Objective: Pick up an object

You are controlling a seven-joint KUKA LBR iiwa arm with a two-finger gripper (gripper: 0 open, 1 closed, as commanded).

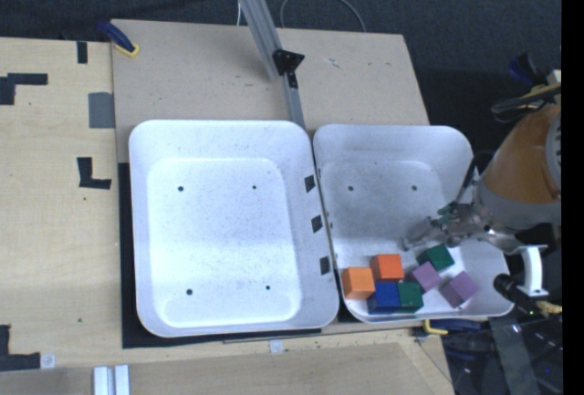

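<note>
Several small blocks lie in the front of the right bin (392, 147). Two orange blocks (359, 281) (388, 266), a blue block (386, 294) and a green block (410, 296) are bunched together. To their right lie two purple blocks (425, 275) (458, 288) and a dark green block (439, 257). My gripper (418, 235) reaches in from the right and hovers just above and left of the dark green block. It is open, with nothing between its fingers. The arm's wrist covers the bin's right edge.
The left bin (219, 220) sits against the right one. A grey metal pole (255, 5) slants down from the top to the bins' shared back corner. Cables and clamps hang off the bench at the right.
</note>
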